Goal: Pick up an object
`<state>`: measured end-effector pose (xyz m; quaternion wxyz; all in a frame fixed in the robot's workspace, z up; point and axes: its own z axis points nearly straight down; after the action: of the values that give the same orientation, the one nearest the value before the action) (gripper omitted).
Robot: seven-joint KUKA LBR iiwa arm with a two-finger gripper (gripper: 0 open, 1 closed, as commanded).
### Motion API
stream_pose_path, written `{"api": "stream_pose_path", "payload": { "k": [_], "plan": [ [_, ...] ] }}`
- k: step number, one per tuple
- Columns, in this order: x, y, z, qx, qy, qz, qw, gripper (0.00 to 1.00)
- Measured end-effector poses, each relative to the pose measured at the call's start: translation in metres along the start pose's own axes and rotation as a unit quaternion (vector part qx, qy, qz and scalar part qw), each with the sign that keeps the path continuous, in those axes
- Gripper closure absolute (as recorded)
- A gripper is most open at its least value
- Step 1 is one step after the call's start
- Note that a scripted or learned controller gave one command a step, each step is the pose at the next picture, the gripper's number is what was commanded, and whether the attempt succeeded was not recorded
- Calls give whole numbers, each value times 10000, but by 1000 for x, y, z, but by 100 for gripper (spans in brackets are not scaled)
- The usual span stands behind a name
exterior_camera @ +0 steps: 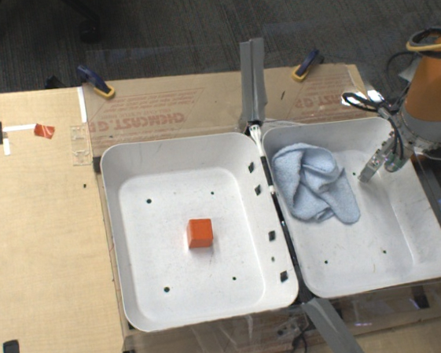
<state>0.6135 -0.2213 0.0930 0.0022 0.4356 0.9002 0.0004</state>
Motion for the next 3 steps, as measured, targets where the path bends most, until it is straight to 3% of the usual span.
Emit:
{"api": "stream_pose_path", "payload": {
  "k": [1,2,3],
  "plan": [
    [-1,-1,0,-1,-2,491,9988,100],
    [-1,-1,0,-1,-2,491,9988,0],
    [-2,-1,-11,-17,-21,492,9988,100]
  ]
}}
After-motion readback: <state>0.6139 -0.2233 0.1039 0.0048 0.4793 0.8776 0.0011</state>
